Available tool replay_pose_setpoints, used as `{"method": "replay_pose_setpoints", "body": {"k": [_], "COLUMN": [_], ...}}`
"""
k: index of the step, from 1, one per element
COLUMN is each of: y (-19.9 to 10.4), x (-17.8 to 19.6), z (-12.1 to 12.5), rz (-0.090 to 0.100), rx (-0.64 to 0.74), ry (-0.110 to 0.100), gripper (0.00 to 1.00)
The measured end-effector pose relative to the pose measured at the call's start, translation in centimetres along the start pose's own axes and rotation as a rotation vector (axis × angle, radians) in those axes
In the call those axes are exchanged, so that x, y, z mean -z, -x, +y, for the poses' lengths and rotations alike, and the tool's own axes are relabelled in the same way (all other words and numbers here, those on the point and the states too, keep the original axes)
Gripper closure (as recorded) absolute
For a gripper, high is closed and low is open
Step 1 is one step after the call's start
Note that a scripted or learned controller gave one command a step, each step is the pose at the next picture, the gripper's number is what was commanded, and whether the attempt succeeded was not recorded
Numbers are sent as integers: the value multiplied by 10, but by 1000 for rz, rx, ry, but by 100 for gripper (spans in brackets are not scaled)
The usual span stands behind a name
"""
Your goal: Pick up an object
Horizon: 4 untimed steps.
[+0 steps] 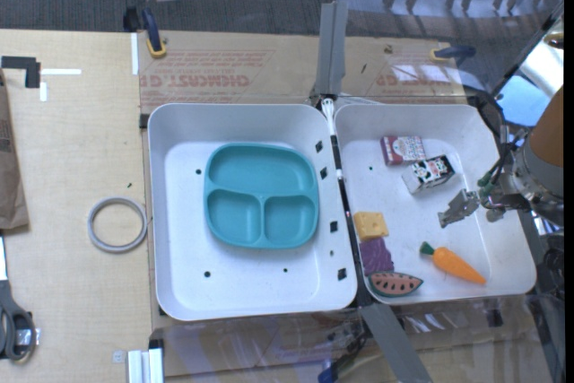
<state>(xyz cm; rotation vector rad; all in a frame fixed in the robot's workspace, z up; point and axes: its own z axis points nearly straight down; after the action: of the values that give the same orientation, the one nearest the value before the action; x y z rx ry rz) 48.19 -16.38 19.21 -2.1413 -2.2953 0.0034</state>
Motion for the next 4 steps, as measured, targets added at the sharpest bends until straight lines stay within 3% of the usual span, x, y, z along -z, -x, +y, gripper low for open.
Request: {"method": "replay_pose_setpoints", "body": {"k": [1, 2, 3, 4], "y": [25, 8, 25, 3], "x": [-102, -102, -101, 32], "z": [-6, 60, 120, 176], "rz": [1, 0, -2, -3], "rx": [107, 33, 311, 240], "ry": [1, 1, 3, 3], "gripper": [0, 0, 0, 0]}}
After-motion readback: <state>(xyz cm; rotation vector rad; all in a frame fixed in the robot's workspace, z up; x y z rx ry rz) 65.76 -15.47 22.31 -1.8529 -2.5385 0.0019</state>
